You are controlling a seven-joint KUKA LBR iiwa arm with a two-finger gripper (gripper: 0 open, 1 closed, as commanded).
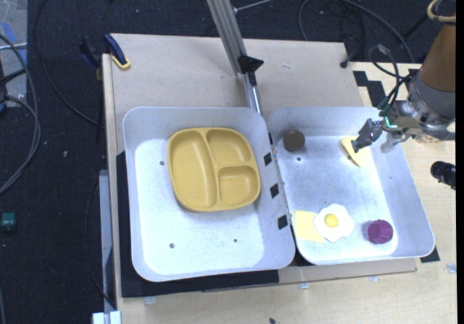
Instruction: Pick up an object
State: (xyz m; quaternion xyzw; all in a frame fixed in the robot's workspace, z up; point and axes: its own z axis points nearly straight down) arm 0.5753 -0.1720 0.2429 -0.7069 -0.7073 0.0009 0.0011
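Observation:
The right bin (406,177) holds a yellow wedge (352,151), a brown round piece (293,140), a toy fried egg (333,222) lying partly on a yellow cheese slice (304,226), and a purple piece (380,231). My gripper (380,137) hangs over the bin's far right part, with its fingers apart and nothing between them. The left fingertip (367,133) is just above and to the right of the yellow wedge; I cannot tell whether they touch.
The left bin (145,243) holds a yellow divided plate (214,168). A slanted metal pole (226,14) rises from the far junction of the bins. Cables lie on the dark floor around the bench.

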